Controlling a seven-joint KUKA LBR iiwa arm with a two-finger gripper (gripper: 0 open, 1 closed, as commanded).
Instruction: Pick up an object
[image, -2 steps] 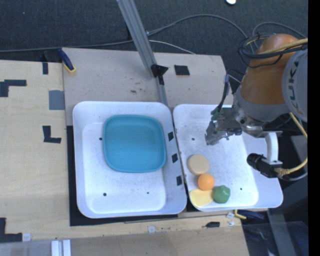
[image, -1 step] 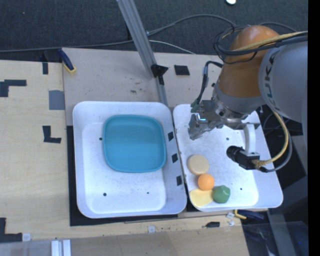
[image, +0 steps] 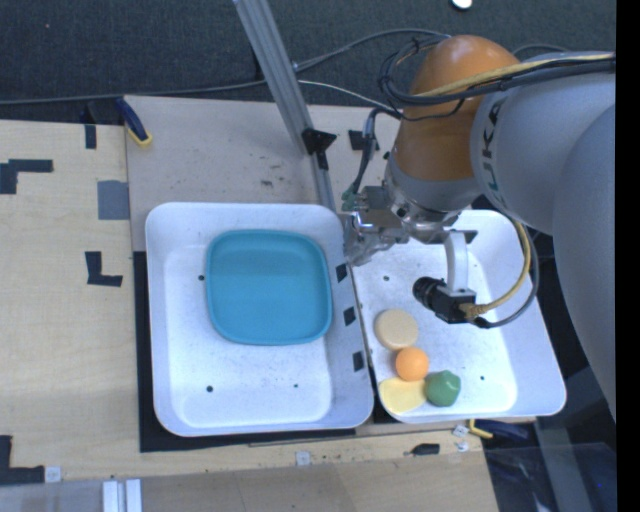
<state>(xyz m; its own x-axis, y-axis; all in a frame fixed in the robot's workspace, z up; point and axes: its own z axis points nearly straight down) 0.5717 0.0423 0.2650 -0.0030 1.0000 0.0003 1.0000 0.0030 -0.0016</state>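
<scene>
Four small objects lie at the near left of the right bin (image: 500, 400): a beige round disc (image: 397, 328), an orange ball (image: 411, 363), a green rounded piece (image: 442, 387) and a pale yellow piece (image: 400, 397). They sit close together. My gripper (image: 362, 238) hangs from the orange-banded wrist over the far left corner of the right bin, near the divider between the bins, well behind the objects. I see nothing between its fingers, and their spacing is hidden.
The left bin (image: 180, 390) holds a large blue square plate (image: 268, 286). A slanted metal pole (image: 295, 100) crosses behind the bins. Cables and a black fitting (image: 445, 298) hang from the arm over the right bin's middle.
</scene>
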